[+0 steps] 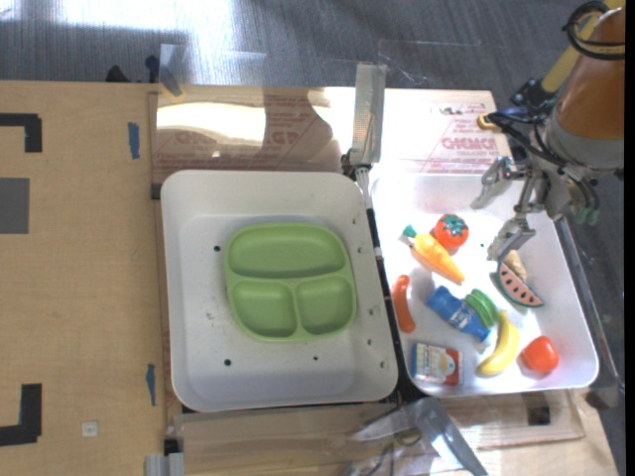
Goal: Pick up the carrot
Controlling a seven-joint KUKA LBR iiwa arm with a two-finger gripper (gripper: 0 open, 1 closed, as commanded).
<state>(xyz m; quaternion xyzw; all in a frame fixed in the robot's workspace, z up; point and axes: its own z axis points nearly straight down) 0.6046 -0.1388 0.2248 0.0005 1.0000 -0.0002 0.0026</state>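
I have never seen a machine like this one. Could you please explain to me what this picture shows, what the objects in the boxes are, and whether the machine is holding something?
One camera above the bench looks down at a slant. The grey and orange shape at the right is a robot arm; its gripper hangs over the right bin, fingers spread, nothing between them. That bin holds toy food: a carrot, a tomato, a watermelon slice, a banana, a blue bottle and a few more pieces. The left bin holds a green divided plate. The arm should pick up the carrot, which lies untouched.
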